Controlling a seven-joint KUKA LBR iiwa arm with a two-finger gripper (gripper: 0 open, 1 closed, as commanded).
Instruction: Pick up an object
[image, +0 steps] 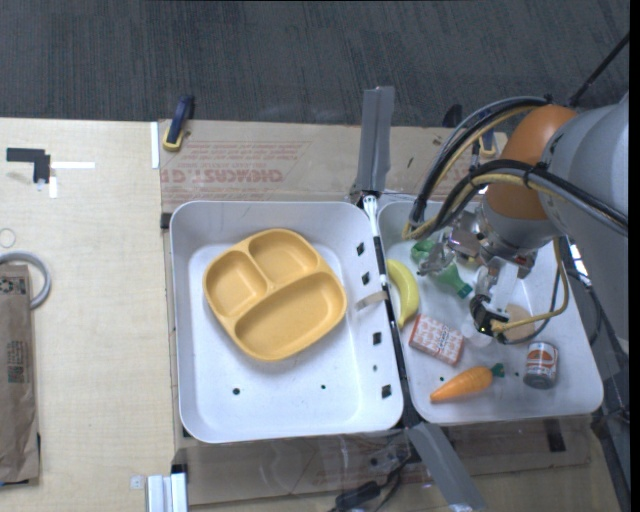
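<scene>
The end effector (478, 290) hung low inside the right bin (580, 385), above a green object (447, 270) and near a banana (404, 290); whether it was open or closed could not be told. A pink box (437, 339), a carrot (463, 383) and a small can (540, 364) lay nearby, while a yellow divided plate (274, 293) sat in the left bin (200, 380).

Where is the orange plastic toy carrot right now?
The orange plastic toy carrot lies near the front edge of the right white bin, just below the small pink box and left of the small red-labelled can.
</scene>
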